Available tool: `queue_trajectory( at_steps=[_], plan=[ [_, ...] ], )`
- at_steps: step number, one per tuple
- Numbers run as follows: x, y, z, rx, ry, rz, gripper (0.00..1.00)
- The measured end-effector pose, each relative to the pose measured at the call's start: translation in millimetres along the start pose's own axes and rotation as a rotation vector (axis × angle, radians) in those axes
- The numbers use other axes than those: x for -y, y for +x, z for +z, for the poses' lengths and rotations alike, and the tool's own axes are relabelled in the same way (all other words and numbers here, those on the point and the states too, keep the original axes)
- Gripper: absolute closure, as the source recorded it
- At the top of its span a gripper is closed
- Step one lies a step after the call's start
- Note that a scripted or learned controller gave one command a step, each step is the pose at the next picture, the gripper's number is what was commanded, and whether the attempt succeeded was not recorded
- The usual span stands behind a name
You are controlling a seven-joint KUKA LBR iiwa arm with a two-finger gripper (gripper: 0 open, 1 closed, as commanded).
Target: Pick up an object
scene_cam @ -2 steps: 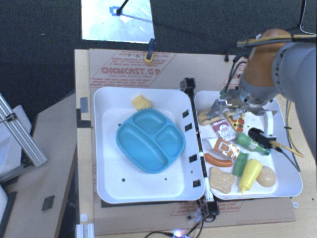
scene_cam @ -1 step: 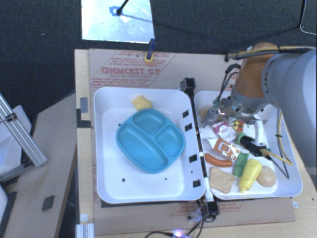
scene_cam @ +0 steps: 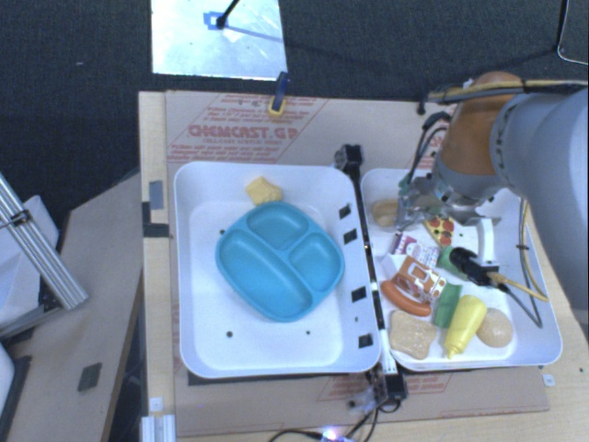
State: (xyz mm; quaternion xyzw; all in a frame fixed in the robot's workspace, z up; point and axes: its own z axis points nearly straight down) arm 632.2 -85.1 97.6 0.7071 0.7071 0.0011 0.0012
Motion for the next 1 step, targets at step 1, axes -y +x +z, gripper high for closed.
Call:
queue_trajectory(
  at_steps=[1],
  plan=[
    [6.2, -6.3, -56.6, 0.001, -0.003, 0.001, 1.00]
  ],
)
